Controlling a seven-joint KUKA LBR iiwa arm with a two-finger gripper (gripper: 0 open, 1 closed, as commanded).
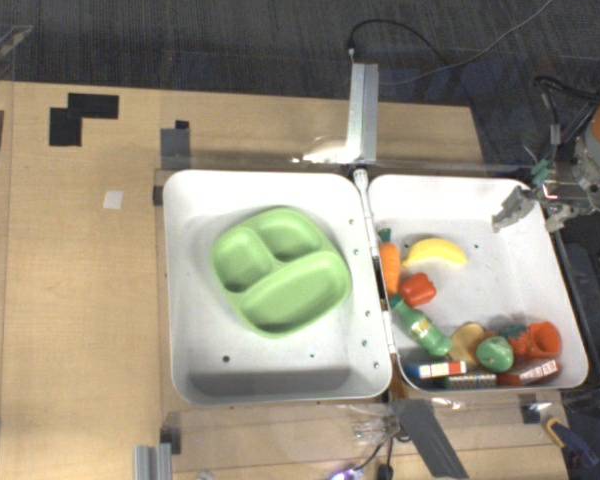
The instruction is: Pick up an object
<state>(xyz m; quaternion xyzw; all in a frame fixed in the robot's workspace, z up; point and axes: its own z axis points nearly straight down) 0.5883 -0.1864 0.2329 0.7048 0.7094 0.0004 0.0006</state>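
Note:
The right bin holds the toy objects. A yellow banana lies near its middle, with an orange carrot and a red pepper beside it along the left wall. Lower down are a green bottle, a green apple, an orange-red toy and a red-and-white marker. My gripper hangs over the bin's far right corner, open, with nothing between its fingers. It is well apart from the toys.
The left bin holds a green divided plate. A metal post stands behind the seam between the bins. Cables and the arm's base crowd the right edge. Black markers lie on the wooden bench at far left.

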